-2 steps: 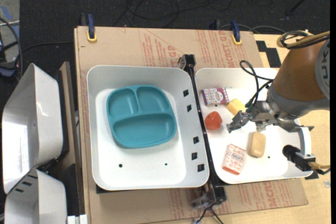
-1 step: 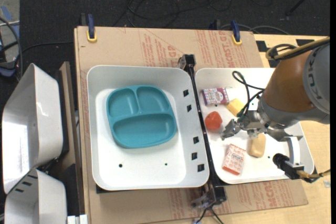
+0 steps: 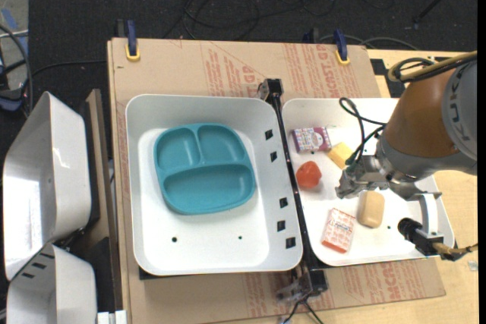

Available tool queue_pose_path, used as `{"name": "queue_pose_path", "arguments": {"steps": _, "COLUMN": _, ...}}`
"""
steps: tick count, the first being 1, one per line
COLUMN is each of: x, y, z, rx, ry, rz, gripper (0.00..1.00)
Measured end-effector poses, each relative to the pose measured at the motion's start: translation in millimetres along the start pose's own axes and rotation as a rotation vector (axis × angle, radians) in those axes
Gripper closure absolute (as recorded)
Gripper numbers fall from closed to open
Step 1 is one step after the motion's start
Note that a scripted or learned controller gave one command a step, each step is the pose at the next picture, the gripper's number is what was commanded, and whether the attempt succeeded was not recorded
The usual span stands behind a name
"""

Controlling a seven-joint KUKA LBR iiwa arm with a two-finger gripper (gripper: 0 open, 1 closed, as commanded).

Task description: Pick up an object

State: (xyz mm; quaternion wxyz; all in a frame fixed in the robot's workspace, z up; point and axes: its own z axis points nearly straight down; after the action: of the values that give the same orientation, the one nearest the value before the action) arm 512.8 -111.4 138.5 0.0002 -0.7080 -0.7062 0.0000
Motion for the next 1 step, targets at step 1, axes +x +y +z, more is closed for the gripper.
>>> {"name": "queue_pose_path", "arguments": {"steps": 1, "x": 2.5, "y": -1.3, "z": -42.7, "rx": -0.004, "ry": -0.001, "rz": -0.005, "gripper": 1.0}}
